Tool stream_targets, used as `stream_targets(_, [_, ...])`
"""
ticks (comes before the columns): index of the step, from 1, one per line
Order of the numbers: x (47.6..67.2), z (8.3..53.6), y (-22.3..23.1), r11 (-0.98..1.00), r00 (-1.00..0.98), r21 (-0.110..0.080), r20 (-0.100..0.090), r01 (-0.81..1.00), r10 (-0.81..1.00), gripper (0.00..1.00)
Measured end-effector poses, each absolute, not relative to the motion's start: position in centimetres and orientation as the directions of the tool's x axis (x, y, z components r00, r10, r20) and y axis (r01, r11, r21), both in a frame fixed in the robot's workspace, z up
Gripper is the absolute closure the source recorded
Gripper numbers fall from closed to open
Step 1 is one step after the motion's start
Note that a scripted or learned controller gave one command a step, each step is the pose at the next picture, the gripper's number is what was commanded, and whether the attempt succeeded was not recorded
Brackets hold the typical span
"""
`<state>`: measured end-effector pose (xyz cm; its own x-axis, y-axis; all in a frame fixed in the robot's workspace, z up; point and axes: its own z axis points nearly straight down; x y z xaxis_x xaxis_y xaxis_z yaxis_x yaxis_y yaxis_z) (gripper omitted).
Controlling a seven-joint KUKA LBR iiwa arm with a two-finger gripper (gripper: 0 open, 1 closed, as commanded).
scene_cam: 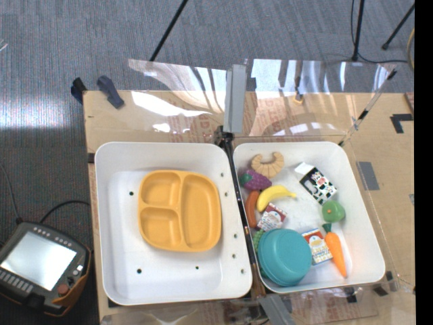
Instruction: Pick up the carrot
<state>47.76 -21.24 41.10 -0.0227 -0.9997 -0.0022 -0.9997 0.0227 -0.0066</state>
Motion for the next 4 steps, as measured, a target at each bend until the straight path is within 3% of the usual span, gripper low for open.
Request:
stream_targets(1, [47.4, 24.1, -21.0, -0.212, 0.212, 0.009, -0.015, -0.977, -0.977, 1.0])
stream_targets(3, [47.7, 38.6, -20.2, -0.657, 0.657, -0.004, -0.004, -0.753, -0.753, 1.0])
stream_targets(4, [49.1, 32.8, -19.4, -0.917, 0.917, -0.006, -0.009, -0.4, -0.399, 1.0])
